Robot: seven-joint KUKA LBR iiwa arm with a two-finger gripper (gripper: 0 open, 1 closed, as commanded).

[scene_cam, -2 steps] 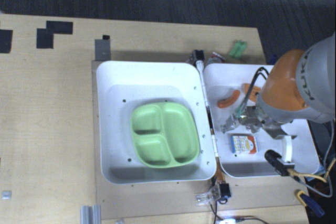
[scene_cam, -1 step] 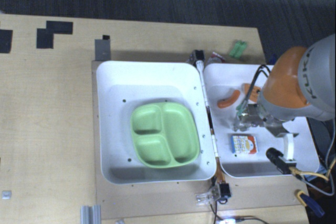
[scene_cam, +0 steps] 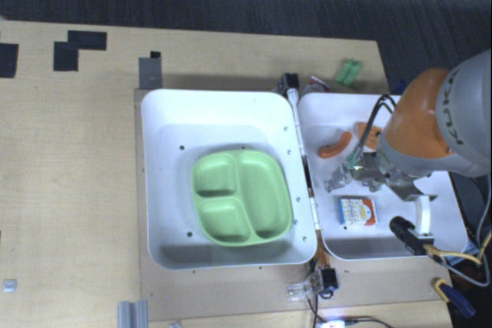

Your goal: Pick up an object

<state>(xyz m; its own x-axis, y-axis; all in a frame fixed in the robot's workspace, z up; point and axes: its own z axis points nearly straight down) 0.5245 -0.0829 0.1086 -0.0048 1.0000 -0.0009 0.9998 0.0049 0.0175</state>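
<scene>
The gripper [scene_cam: 344,178], whose spread I cannot tell, hovers just beyond the small white-blue-orange rectangular packet [scene_cam: 357,211], whose long axis runs across the view.

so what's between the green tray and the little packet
In the camera view, just the two bins' adjoining rims; no loose object lies there.

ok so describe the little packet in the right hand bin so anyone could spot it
Of the two white bins, take the right-hand bin, the one the arm reaches into. Toward its near wall, just below the tool, lies a small flat packet. It is rectangular, white with blue and orange print, unlike the rounded reddish sausage farther back.
</scene>
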